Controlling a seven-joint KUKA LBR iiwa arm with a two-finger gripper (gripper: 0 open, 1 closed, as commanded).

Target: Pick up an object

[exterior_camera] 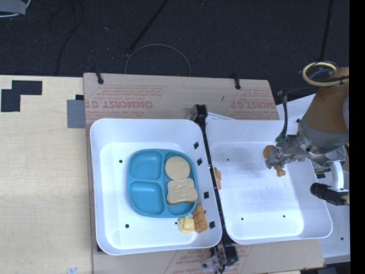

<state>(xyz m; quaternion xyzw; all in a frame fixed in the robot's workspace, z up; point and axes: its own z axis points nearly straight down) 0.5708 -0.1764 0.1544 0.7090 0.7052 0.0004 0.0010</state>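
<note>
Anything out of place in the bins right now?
Two pieces of toy food, yellow and orange, lie off the blue divided plate, against the left bin's front wall. The round piece and bread slice sit in plate compartments.

The arm [328,116] is grey with an orange-brown band above the wrist — a yellowish cable loop [319,71] on top, dark cables trailing beside it.

The grey arm with its orange band [331,110] reaches in from the right. Its two-finger gripper [278,158] points leftward.
</note>
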